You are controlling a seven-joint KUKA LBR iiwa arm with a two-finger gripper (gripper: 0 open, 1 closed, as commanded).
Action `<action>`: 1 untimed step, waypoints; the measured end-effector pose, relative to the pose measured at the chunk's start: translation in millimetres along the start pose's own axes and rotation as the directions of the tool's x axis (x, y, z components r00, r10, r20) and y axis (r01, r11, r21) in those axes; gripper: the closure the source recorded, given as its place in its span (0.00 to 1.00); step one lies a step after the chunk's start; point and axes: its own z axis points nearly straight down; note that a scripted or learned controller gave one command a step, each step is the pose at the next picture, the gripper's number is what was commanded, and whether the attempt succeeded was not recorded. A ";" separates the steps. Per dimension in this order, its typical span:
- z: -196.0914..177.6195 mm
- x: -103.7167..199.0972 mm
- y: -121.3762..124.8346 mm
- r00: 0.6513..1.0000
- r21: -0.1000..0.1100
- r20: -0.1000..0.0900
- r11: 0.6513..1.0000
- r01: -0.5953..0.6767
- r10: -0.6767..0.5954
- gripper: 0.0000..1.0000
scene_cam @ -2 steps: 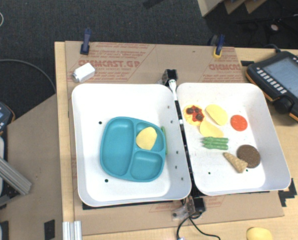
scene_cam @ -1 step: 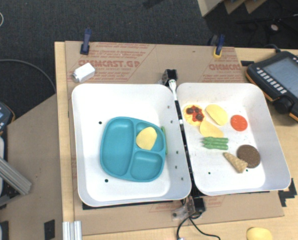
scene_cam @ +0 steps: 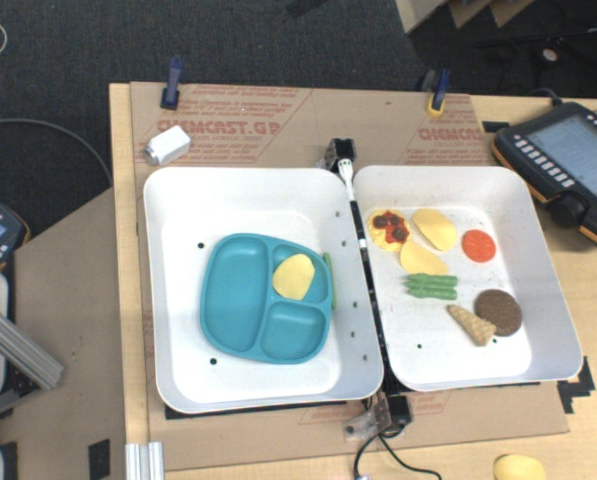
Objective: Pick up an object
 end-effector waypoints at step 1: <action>-149.6 10.7 29.8 1.000 -0.026 0.011 1.000 0.004 -0.003 1.00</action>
